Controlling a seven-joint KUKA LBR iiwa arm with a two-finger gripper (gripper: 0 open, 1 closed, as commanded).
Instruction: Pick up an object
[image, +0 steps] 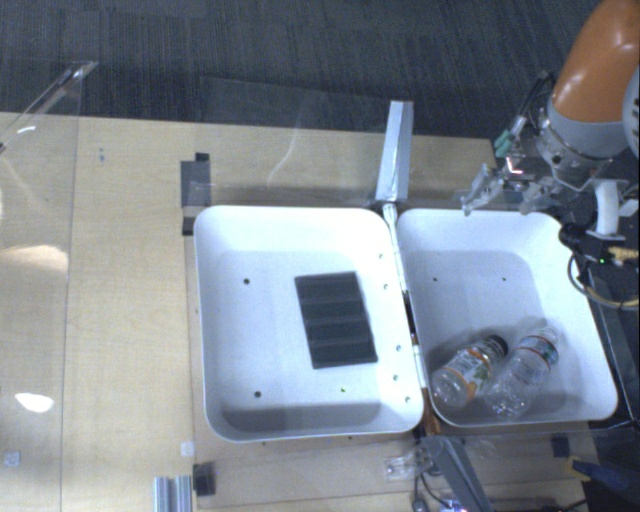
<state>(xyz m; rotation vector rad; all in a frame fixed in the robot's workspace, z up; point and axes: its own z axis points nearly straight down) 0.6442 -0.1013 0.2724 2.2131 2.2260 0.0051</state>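
Observation:
Two clear plastic bottles lie side by side in the near corner of the right bin (470, 250): one with an orange-tinted label (468, 371), the other with a pale label (521, 374). A black ridged rectangular pad (336, 319) lies flat in the middle of the left bin (230, 300). My gripper (505, 197) hangs over the far rim of the right bin, well above and away from the bottles. Its fingers (479, 194) are spread open with nothing between them.
An upright grey post (395, 150) stands behind the seam between the bins. Cables (590, 260) run along the right bin's right side. A wooden bench top (100, 300) stretches to the left under a clear sheet.

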